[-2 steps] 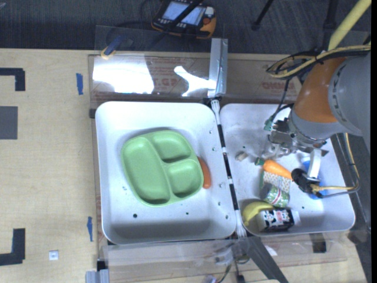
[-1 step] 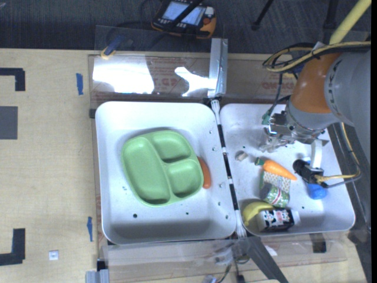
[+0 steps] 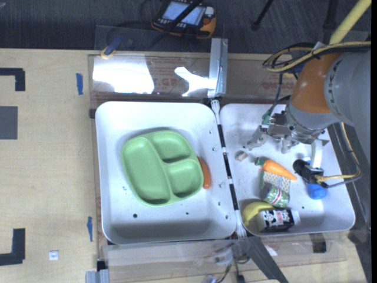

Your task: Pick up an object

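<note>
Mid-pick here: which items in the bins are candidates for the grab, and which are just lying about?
Candidates, right bin:
carrot
patterned can
yellow banana
black-and-white carton
blue piece
gripper above them

Lying about:
green divided plate, left bin
orange item beside the plate
handheld controller behind the bench

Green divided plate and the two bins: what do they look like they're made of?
Green divided plate: probably moulded plastic; uniform matte green, soft rounded compartment ridges. Left bin and right bin: likely glossy plastic or enamelled metal, the look leaves it open; smooth white surfaces with rounded corners and faint sheen.
</note>
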Tool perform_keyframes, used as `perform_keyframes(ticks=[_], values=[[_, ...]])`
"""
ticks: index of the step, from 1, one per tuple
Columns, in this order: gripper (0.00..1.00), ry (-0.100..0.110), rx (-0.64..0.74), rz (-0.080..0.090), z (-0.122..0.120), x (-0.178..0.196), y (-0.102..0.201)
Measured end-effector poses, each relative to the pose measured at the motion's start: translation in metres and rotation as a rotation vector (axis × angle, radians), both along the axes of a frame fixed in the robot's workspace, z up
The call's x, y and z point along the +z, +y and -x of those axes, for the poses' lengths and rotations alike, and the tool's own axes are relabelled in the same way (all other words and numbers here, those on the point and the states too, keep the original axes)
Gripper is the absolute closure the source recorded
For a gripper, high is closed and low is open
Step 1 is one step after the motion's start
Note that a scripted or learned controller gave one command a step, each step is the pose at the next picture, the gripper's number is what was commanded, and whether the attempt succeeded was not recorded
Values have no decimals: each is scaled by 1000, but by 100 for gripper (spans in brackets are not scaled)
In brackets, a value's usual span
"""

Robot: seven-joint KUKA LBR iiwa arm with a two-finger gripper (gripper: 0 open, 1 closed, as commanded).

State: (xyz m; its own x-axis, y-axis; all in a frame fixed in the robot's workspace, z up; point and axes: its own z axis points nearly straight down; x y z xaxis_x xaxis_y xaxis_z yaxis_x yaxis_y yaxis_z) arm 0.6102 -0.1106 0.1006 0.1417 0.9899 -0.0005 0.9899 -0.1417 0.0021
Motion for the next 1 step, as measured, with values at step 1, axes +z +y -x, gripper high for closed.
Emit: perform_keyframes(ticks=[1], values=[[0, -4, 193, -1, 53, -13, 5]])
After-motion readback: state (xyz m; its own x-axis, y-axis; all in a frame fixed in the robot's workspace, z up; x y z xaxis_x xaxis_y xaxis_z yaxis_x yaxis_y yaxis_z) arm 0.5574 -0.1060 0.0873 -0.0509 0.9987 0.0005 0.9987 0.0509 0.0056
